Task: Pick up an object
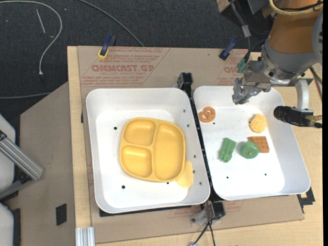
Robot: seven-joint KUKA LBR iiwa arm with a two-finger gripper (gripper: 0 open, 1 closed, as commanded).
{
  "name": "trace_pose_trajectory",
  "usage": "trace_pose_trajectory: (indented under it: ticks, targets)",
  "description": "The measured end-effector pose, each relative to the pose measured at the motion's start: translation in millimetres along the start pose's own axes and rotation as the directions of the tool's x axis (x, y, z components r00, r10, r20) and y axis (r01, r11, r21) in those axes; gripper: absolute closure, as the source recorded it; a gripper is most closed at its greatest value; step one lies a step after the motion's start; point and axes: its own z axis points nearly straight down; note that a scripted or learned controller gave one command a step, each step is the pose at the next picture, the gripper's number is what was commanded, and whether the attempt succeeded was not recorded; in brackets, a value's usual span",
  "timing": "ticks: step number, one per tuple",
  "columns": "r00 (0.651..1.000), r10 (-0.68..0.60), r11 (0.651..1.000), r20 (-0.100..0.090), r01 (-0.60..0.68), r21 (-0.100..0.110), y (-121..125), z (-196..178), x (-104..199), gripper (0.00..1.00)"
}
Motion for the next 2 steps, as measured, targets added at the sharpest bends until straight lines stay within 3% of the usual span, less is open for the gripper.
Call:
trace_pose_trajectory:
  ticks: [2]
  targets:
    - [1.0, -0.001, 1.0, -0.001, 0.001, 0.001, -27, 21, 95, 1.0]
